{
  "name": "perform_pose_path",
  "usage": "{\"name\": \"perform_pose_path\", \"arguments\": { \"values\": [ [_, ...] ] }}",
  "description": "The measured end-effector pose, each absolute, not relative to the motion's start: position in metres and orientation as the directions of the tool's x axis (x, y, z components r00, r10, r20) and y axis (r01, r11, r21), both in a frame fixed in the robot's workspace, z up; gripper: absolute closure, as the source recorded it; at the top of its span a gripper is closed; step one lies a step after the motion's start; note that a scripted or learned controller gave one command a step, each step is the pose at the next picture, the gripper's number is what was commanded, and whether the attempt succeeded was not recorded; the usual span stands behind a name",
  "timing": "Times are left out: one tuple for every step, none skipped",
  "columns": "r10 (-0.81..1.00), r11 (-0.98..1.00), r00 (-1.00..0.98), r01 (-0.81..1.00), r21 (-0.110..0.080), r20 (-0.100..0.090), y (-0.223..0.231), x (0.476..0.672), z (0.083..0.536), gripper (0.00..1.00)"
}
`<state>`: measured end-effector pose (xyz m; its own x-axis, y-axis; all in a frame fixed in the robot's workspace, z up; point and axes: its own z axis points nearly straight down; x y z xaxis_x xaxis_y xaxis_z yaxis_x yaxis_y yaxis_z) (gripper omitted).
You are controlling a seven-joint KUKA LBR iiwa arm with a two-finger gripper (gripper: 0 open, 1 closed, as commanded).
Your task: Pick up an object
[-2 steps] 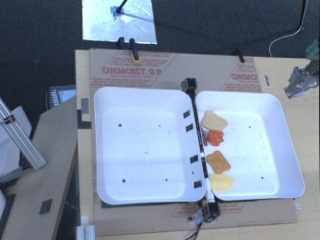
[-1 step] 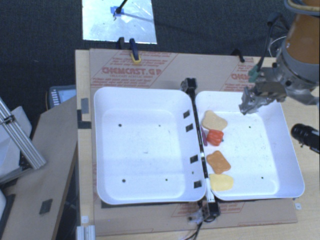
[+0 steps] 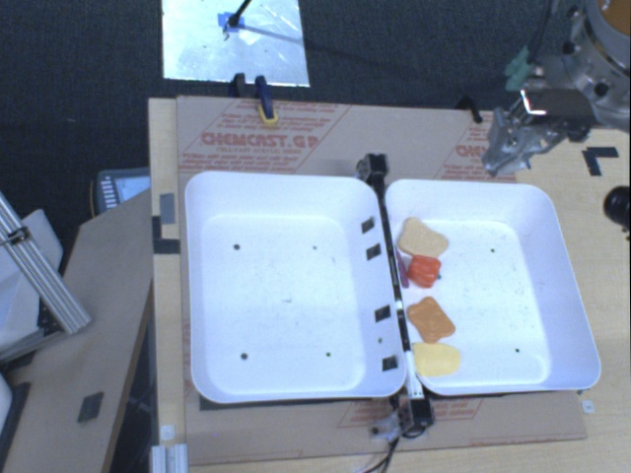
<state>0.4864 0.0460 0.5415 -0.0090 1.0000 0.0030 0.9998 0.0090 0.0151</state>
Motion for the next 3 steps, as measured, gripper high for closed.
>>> {"name": "perform_pose_path", "arguments": {
  "values": [
    [1.000,0.011,-0.011,1.000,0.002,0.002,0.120,0.486,0.535,1.00],
    [1.000,0.011,-0.011,1.000,0.002,0.003,0.189,0.486,0.535,1.00],
    [1.000,0.008,-0.008,1.000,0.003,0.002,0.237,0.518,0.535,1.00]
  ]
}}
